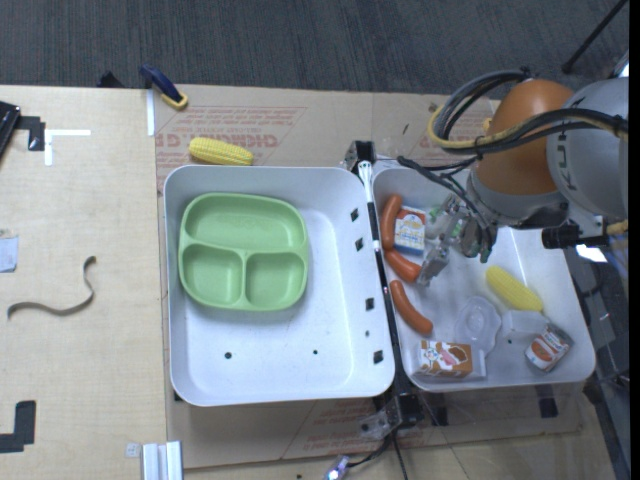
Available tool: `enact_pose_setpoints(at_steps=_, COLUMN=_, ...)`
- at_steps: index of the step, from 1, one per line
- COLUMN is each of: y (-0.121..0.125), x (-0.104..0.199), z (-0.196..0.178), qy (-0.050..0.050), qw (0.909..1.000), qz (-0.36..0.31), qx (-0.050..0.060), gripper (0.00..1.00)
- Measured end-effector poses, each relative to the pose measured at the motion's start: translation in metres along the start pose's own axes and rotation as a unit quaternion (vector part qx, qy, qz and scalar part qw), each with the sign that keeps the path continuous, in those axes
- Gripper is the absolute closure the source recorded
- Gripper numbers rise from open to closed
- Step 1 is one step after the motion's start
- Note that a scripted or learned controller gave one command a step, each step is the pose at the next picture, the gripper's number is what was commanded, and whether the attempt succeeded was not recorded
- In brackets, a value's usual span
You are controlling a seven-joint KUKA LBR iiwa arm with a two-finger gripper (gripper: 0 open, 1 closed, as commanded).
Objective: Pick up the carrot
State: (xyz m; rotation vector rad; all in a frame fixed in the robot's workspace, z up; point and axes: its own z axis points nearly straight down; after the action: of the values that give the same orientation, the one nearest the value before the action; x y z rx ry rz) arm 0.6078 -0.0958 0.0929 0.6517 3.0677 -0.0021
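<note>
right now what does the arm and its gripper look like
The arm is grey with rounded housings and a glossy orange band above the wrist. Black and yellow cables loop off it. The gripper is a small metallic piece with slim fingers and dark fittings.

the bench (pixel 70 218), a pale wooden surface, carries a sheet of brown cardboard (pixel 260 128) with red printing. two shallow white bins sit on the cardboard side by side, their near walls touching: the left bin (pixel 270 368) and the right bin (pixel 560 368). a yellow corn cob (pixel 220 150) lies on the cardboard just beyond the left bin's far rim. a blue-and-yellow clip (pixel 165 85) rests at the cardboard's far left corner. on the bare wood (well apart from the bins) lie a thin curved strip (pixel 60 300), black brackets (pixel 20 128) and white tape marks (pixel 68 134).
</note>
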Motion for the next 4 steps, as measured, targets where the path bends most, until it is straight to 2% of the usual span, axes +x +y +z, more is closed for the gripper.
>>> enact_pose_setpoints(at_steps=1, y=-0.025, x=0.063, z=0.001, qy=0.002, qw=0.9996, qz=0.029, qx=0.001, gripper=0.0)
enact_pose_setpoints(at_steps=2, y=-0.008, x=0.023, z=0.0, qy=0.0, qw=0.9947, qz=0.103, qx=0.0, gripper=0.0)
enact_pose_setpoints(at_steps=3, y=-0.049, x=0.091, z=0.001, qy=0.002, qw=0.9833, qz=0.182, qx=0.001, gripper=0.0)
enact_pose_setpoints(at_steps=4, y=-0.049, x=0.09, z=-0.008, qy=0.001, qw=0.9835, qz=0.181, qx=0.001, gripper=1.0)
